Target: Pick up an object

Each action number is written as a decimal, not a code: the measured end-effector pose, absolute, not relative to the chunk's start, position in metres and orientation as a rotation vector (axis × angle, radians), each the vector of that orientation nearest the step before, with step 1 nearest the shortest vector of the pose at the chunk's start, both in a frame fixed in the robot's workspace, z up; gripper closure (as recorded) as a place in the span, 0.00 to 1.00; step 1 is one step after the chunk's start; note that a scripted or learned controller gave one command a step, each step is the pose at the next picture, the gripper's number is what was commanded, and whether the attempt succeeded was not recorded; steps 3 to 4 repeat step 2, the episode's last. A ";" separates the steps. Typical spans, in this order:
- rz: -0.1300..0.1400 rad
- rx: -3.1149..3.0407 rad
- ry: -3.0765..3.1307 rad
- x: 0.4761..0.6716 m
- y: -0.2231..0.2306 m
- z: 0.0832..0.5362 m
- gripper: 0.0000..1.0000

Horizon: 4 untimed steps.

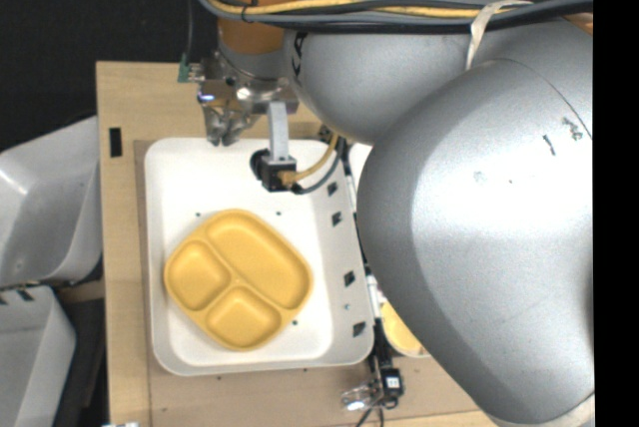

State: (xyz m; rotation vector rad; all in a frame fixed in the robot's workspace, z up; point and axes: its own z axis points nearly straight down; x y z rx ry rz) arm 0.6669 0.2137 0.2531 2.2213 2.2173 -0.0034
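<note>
On the right, my arm (pixel 469 166): grey bulk with an orange band, covering the right bin.
Desk (pixel 120 245): pale wood under both bins.
Left bin (pixel 165 215): white, shallow, in plain sight.
Yellow plate (pixel 238 277): three compartments, flat in the left bin's near half.
My pincer (pixel 228 128): at the left bin's far rim, well apart from the plate; I cannot tell its state.

A fixed camera looks down at a slant, close over the white bin (pixel 160 215) on the desk (pixel 120 86).
</note>
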 end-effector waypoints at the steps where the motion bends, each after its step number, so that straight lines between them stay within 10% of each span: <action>1: 0.019 2.216 2.212 0.692 0.181 0.379 1.00; 2: -0.021 2.222 2.230 0.686 0.203 0.165 1.00; 4: -0.021 2.222 2.230 0.686 0.203 0.165 1.00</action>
